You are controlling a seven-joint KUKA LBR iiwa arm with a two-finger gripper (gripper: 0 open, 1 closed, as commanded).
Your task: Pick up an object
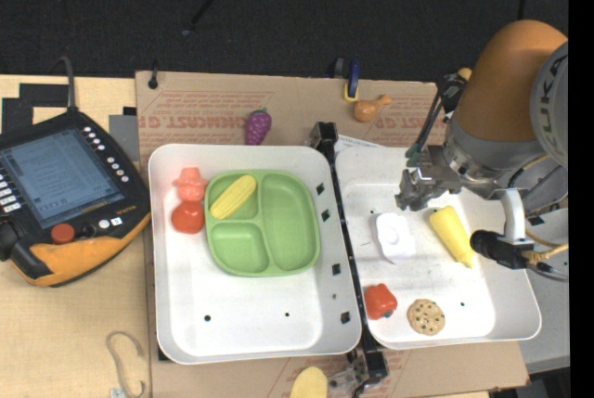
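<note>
My gripper (418,193) hangs over the right bin (520,317), just above and to the right of a white block (394,236). Nothing shows between its fingers. A yellow squeeze bottle (452,234) lies right of the white block, under the wrist. Near the front of the same bin sit a red pepper (380,301) and a cookie (426,316). The left bin (241,322) holds a green divided plate (264,224) with a corn cob (231,195) in it, and a red and pink toy (188,201) beside the plate.
A purple grape bunch (258,124) and an orange toy (370,108) lie on the cardboard behind the bins. A teach pendant (65,192) rests at the left. A yellow item (309,382) sits at the front edge, by the divider between bins.
</note>
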